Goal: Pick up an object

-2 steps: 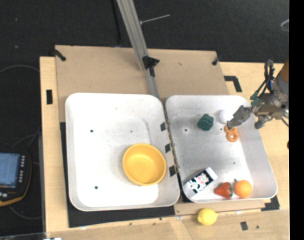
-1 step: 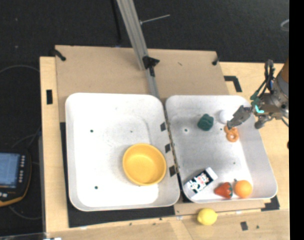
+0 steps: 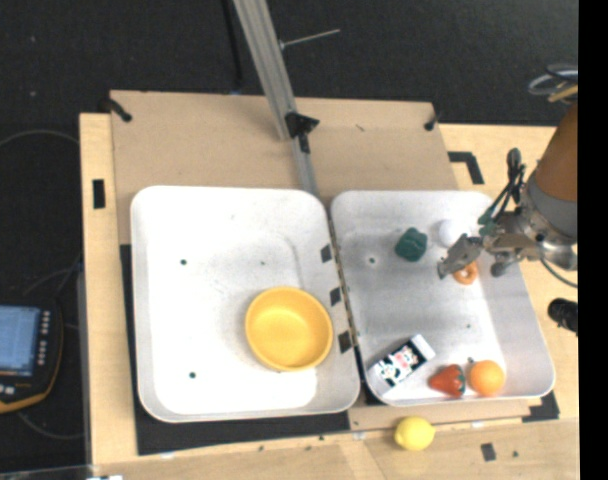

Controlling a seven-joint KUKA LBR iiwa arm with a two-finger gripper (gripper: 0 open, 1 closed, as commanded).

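The gripper is hanging at the right middle of the frame, right over a small orange thing in the right bin — I cannot tell its state. Next it is needing to squeeze and lift.

Arm: orange band above a grey wrist section; dark cables run along the wrist's near side; gripper assembly of grey metal with darker fittings; finer markings too small to resolve.
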